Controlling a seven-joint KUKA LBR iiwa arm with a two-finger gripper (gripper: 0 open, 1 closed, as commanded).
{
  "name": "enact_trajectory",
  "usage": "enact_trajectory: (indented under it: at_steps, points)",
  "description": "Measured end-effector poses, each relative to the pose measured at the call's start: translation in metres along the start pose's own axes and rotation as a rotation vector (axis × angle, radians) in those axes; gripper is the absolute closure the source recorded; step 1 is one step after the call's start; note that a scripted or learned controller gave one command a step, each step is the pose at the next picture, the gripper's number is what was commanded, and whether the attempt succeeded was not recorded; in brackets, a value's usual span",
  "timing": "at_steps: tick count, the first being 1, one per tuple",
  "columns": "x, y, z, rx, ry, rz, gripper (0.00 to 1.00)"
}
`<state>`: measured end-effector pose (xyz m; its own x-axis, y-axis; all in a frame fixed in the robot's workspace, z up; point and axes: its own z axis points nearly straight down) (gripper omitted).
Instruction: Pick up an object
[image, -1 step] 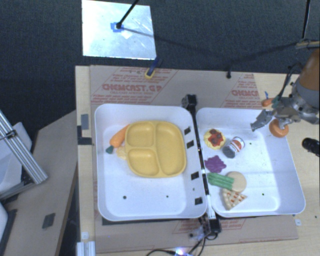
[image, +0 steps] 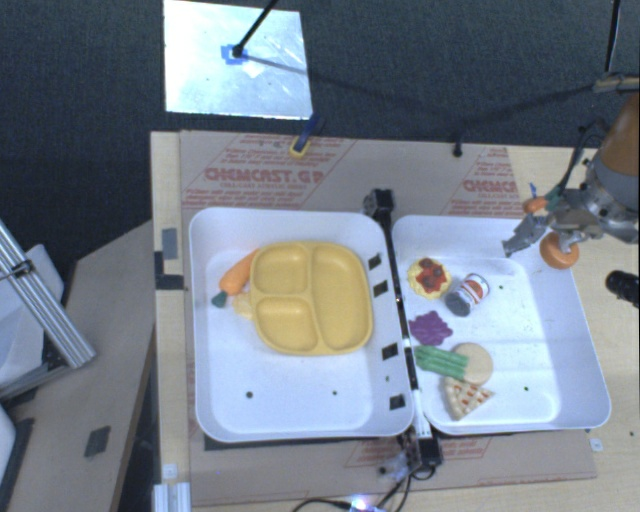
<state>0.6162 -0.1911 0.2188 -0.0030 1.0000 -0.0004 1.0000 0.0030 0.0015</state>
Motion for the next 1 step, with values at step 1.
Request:
enact_trajectory:
  at_steps: [1]
  points:
    - [-0.0069,0.007,0.0541,0.003,0.0,0.001,0.0]
